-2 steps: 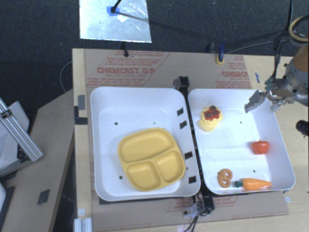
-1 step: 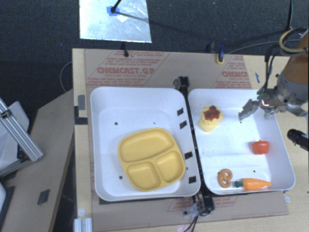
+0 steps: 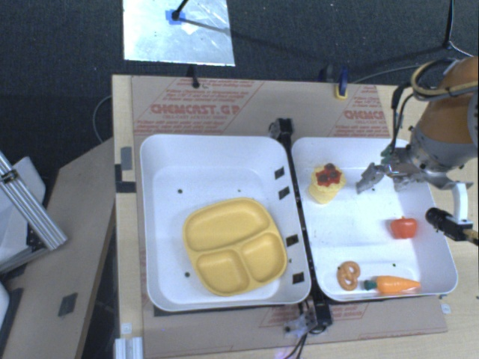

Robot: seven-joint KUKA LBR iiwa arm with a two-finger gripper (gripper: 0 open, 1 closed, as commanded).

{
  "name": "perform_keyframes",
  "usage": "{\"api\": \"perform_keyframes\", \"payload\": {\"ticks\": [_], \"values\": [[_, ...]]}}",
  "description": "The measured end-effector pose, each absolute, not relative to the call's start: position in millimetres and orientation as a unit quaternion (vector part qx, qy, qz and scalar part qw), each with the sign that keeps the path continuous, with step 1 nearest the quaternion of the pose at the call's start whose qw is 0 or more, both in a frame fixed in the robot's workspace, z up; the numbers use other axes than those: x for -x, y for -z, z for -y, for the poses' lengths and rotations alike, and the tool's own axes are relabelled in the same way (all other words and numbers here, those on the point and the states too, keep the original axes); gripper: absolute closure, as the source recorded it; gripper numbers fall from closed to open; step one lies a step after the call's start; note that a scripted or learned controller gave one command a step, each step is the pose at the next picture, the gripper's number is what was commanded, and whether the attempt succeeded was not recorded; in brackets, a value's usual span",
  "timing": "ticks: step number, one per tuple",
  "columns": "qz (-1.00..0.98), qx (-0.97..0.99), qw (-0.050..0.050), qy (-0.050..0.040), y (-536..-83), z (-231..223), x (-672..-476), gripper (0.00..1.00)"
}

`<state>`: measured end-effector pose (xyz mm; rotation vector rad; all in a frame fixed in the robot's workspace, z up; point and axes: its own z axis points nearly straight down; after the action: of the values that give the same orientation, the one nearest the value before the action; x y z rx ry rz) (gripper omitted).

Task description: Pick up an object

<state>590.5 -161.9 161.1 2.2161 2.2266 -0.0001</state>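
Orange carrot (image 3: pixel 395 283) and pretzel (image 3: pixel 348 275) lie nearest, at the right bin's (image 3: pixel 352 230) six o'clock; the tomato (image 3: pixel 403 227) sits at three. Your gripper (image 3: pixel 372 176) hangs empty, fingers apart, beside the cake (image 3: pixel 327 183) at eleven. Straddle the cake squarely, then descend.

Fingers (image 3: pixel 372 176) spread, angled downward

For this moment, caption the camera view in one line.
Pincer open above the right bin, between cupcake and tomato.
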Motion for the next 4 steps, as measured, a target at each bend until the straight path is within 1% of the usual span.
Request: {"api": "perform_keyframes", "payload": {"ticks": [1, 2, 3, 4], "values": [[-0.709, -0.706, 0.0, 0.0001, -119.4, 157.9, -592.6, 0.0], [-0.709, -0.705, 0.002, -0.0009, -132.3, 158.5, -593.6, 1.0], [-0.708, -0.706, 0.003, -0.0013, -190.7, 168.2, -595.0, 1.0], [-0.709, -0.705, 0.003, -0.0015, -232.2, 168.4, -596.5, 1.0]]}}
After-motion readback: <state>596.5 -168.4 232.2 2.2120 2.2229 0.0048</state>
